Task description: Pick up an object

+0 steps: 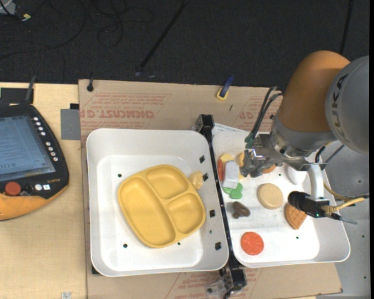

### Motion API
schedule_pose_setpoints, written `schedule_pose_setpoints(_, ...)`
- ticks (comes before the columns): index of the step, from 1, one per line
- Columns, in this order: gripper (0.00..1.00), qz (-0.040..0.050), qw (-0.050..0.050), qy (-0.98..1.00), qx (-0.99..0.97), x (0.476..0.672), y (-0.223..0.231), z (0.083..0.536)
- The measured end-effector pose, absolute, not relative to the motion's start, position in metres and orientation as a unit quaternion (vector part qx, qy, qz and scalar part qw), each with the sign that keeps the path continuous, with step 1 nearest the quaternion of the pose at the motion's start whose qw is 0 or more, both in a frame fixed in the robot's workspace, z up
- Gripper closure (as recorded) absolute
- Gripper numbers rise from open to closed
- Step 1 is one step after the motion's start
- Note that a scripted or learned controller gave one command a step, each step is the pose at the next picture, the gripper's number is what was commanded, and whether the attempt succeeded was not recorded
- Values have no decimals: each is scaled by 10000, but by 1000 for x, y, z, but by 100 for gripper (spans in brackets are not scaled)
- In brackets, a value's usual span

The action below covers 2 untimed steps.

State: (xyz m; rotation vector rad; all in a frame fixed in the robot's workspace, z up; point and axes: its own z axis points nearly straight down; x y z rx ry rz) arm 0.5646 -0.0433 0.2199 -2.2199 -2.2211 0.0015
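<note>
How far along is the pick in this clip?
Done: the gripper is down over the back of the right bin, near the green-and-white item. In hand: nothing visibly between its fingers. Left: the grasp and lift. The round tan piece, brown lump and red disc lie on the bin floor; the yellow tray sits in the left bin.

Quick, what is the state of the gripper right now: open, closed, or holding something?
Gripper: low over the right bin, beside the small objects; open, closed or holding cannot be told.
</note>
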Motion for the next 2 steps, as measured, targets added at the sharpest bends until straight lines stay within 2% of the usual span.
schedule_pose_setpoints(1, 100, 5, 13, -7050, -7093, 550, -45, 235)
schedule_pose_setpoints(2, 100, 11, 7, -7070, -7072, 565, -45, 219)
